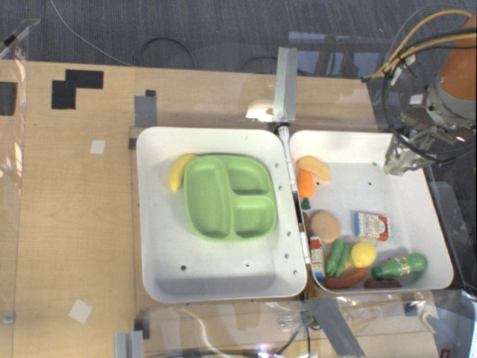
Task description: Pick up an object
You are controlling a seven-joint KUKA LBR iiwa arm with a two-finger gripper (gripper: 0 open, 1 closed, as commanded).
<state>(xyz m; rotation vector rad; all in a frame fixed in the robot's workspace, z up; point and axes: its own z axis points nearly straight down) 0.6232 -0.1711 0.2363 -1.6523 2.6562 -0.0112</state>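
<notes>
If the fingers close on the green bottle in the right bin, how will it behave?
The green bottle lies on its side, so it would probably roll if nudged. Its rounded, smooth-looking body might slip in a grasp. It touches the dark red item, which may shift with it.

left bin [160, 222]: showing plain white, with a few small dark dots on its floor
right bin [414, 200]: showing the same white
divided plate [227, 196]: showing light green all over
banana [177, 171]: showing yellow, peeking out at the plate's 10 o'clock
carrot [305, 183]: showing orange with a dark green end
round piece at the carrot's 1 o'clock [314, 168]: showing pale orange and cream
egg-shaped piece [325, 226]: showing tan
small carton [371, 226]: showing red and white with a blue patch
lemon [363, 254]: showing bright yellow
bottle [400, 265]: showing green with a dark neck
bench [67, 222]: showing light wood with black squares at 10 o'clock
arm [456, 77]: showing grey and orange, with yellow cables
</notes>
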